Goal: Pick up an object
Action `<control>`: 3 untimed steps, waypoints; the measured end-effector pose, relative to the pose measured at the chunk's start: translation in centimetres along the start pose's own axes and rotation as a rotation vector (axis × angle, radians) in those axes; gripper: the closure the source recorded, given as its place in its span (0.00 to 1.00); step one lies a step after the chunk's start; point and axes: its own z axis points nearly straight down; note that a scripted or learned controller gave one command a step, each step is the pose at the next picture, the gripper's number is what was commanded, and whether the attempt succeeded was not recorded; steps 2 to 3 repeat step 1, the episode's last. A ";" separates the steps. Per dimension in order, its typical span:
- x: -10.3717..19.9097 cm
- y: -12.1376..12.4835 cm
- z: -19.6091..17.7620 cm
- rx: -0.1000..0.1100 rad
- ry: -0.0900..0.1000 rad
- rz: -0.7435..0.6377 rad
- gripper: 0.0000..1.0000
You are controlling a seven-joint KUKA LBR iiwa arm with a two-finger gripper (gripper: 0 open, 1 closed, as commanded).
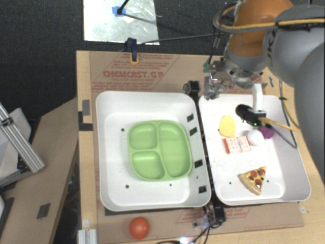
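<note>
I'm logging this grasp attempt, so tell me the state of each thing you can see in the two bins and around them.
green tray: flat in the left bin, compartments bare
yellow piece: loose in the right bin
red-and-white box: lying flat
pizza slice: lying flat, apart from the rest
white ball: resting against the purple piece
orange ball: on the bench, outside both bins
gripper: over the right bin's far edge, holding nothing visible

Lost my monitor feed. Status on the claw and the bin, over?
Claw over right bin's far-left corner, nothing visibly held. Pizza slice, red-white box, yellow piece lying loose. Nothing blocking them.
</note>
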 end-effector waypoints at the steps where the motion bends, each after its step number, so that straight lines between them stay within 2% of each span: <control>1: 5.8 -0.9 1.0 0.001 0.001 -0.001 1.00; 3: 5.8 -0.9 1.0 0.001 0.001 -0.001 1.00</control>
